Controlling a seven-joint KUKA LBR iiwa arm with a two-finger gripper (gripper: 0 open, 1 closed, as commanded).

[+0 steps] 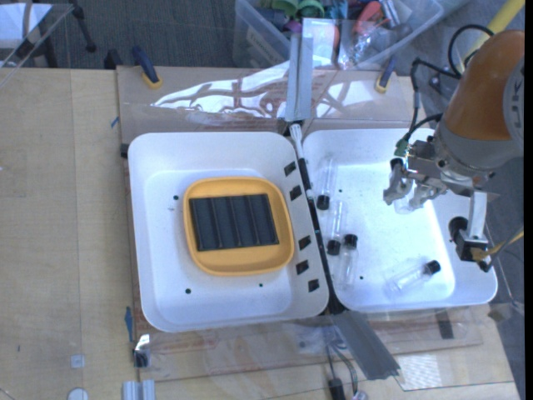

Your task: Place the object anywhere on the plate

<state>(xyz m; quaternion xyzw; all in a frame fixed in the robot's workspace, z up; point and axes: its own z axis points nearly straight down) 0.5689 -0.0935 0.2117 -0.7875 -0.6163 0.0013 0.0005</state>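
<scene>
Vials, clear with black caps, lie scattered in the right bin (466, 286): one (412, 273) near the bin's near right corner, one (346, 255) close to the divider, one (336, 216) just far of it, and one (323, 183) further back along the divider. All lie flat on the bin floor, apart from the plate. Tabletop (50, 223) is light wood and carries both white bins side by side. Left bin (158, 298) holds the plate (238, 223), yellow, rounded square, with a dark ribbed insert in its middle; it sits roughly central in that bin. Arm (491, 82), grey with orange band, comes in from the right over the far right part of the right bin. Claw (410, 192) hangs above the bin floor there; something clear may sit at its tips, but I cannot tell whether it is open, closed or gripping. Tub of coloured clutter (333, 7) sits beyond the bins.
</scene>
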